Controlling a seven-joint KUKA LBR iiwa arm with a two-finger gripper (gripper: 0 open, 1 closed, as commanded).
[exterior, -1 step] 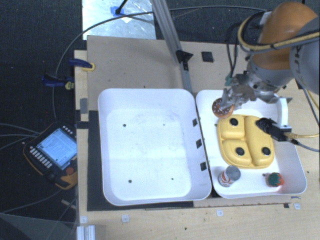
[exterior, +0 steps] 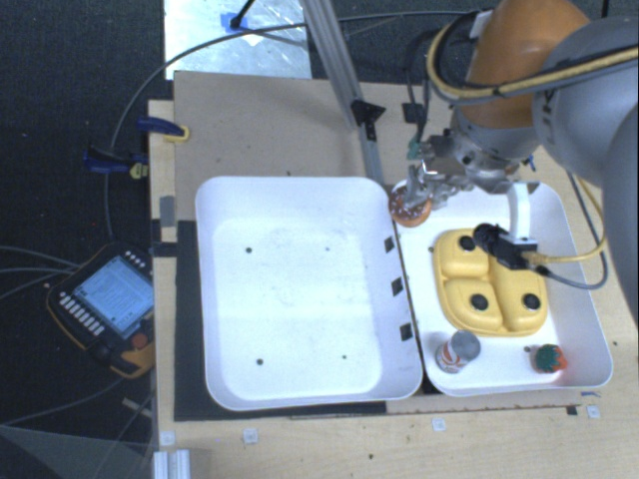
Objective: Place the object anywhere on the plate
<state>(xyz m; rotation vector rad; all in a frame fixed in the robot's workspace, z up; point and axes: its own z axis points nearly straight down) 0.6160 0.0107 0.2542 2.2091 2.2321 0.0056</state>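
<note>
Yellow compartmented plastic plate (exterior: 491, 282) lies in the right white bin (exterior: 589, 337); gripper (exterior: 421, 190) fingers hold a small brown round object (exterior: 408, 208).

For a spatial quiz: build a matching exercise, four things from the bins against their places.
Things:
1. yellow plate
2. brown item
3. grey item
4. orange-green item

Places:
A. right bin's near right corner
B. top end of the rim between the bins
C. middle of the right bin
D. right bin's near left corner

Pairs: 1-C, 2-B, 3-D, 4-A
</note>
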